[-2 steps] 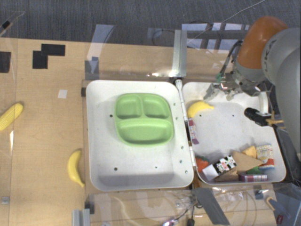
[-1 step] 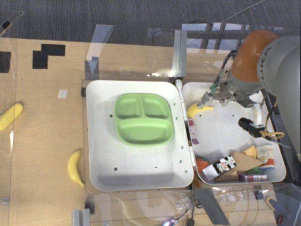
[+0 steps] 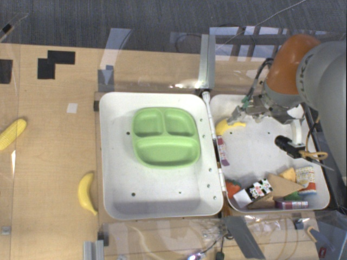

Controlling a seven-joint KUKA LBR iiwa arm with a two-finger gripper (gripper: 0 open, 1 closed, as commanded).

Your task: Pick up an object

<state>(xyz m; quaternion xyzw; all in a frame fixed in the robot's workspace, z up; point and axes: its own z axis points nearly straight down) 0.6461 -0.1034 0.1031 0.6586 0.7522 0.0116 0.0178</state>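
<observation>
My gripper [image 3: 240, 114] reaches in from the right and hangs low over the far left part of the right bin [image 3: 255, 145]. Just to its left, a small yellow banana-shaped object [image 3: 224, 126] lies against the bin's left wall, touching or nearly touching the gripper's tip. Along the right bin's near edge lies a pile: a red piece [image 3: 232, 189], a black-and-white patterned box [image 3: 260, 189], a brown cardboard wedge [image 3: 283, 185], a yellow block [image 3: 290, 174] and a dark red marker [image 3: 291, 203].
The left bin [image 3: 116, 194] holds a green divided plate [image 3: 165, 136]. A metal divider [image 3: 212, 140] runs between the bins. On the bench to the left lie a yellow banana [image 3: 87, 192] and a yellow corn-like item [image 3: 12, 134].
</observation>
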